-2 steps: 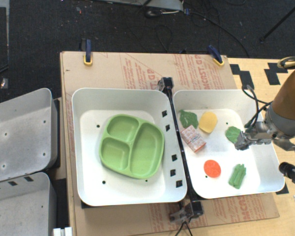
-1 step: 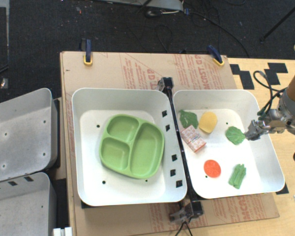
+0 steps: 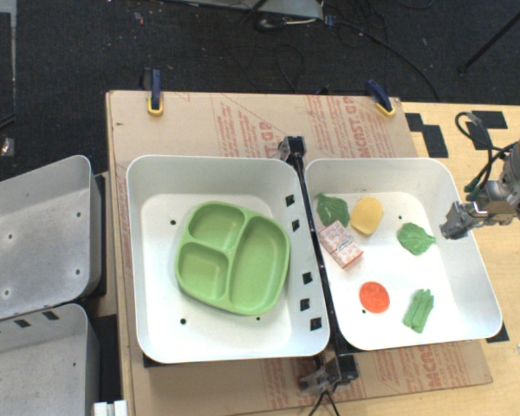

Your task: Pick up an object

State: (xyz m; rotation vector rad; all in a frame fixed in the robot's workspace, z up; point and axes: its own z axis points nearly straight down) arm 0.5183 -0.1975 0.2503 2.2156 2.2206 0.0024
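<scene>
The right bin (image 3: 468, 306) holds several small items: a dark green leafy piece (image 3: 333, 208), a yellow lump (image 3: 367, 215), a pink-and-white carton (image 3: 341, 243), a light green leafy piece (image 3: 414, 238), an orange-red disc (image 3: 374, 297) and a green ridged piece (image 3: 419, 309). My gripper (image 3: 458, 221) hangs at the bin's right rim, just right of the light green leafy piece. Nothing shows between its fingers.
The left bin (image 3: 147, 319) carries a light green three-compartment tray (image 3: 234, 256). A black divider (image 3: 310, 232) runs between the bins. Grey-white panels (image 3: 35, 232) lie off the bench at left. Clamps (image 3: 155, 92) hold the cardboard base at the back.
</scene>
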